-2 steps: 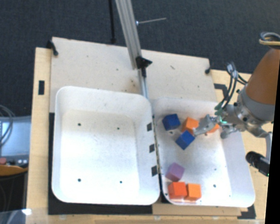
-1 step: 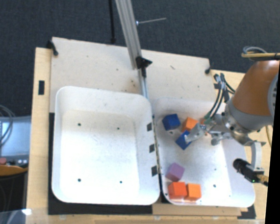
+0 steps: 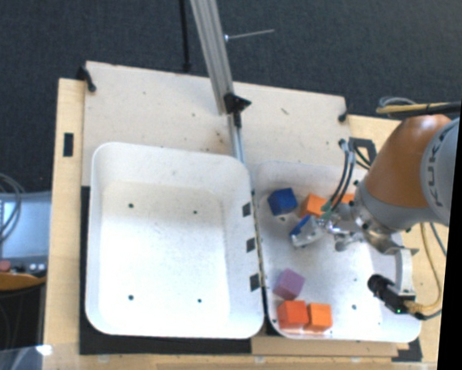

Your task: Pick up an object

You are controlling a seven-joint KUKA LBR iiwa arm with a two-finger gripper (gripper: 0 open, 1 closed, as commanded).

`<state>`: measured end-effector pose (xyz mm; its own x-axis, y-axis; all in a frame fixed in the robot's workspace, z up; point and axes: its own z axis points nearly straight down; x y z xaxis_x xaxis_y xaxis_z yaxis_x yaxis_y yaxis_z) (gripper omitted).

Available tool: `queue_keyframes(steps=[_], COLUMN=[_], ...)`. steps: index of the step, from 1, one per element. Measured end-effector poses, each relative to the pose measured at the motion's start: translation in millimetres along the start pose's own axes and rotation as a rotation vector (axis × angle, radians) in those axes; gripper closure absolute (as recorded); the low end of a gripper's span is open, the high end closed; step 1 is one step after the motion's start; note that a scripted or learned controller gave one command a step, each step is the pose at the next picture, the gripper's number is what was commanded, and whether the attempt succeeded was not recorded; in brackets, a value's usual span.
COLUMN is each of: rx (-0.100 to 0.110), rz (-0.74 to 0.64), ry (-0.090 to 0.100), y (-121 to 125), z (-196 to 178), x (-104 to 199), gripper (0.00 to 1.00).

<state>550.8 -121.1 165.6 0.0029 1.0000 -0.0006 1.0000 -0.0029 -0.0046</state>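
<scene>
In the right bin (image 3: 350,301), my gripper (image 3: 321,230) hangs low over the upper middle part, under the grey and orange arm (image 3: 403,168). A small blue block (image 3: 300,225) lies against the gripper's left side; whether it is gripped is unclear. An orange block (image 3: 317,204) sits just above the gripper. Farther left is a blue cube (image 3: 282,201). A purple cube (image 3: 289,283) rests lower down, near the bin's left wall. Two orange cubes (image 3: 292,314) (image 3: 320,315) sit side by side at the bin's front edge.
The left bin (image 3: 169,239) lies beside the right one, with small black clips along the shared wall. A slanted metal rail (image 3: 216,48) crosses the bench's back. Cables and a black connector (image 3: 387,291) hang at the arm's right.
</scene>
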Motion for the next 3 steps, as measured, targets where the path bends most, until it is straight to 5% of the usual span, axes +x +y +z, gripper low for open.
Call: queue_keyframes(steps=[1,2,3], rx=[0.000,-0.010,-0.011], rz=[0.000,0.008,-0.003], ry=[0.000,0.000,-0.001], y=[1.5,3.3,1.9], z=[42.6,29.1,-15.3], x=[1.7,0.7,2.8], gripper=[0.00,1.00,1.00])
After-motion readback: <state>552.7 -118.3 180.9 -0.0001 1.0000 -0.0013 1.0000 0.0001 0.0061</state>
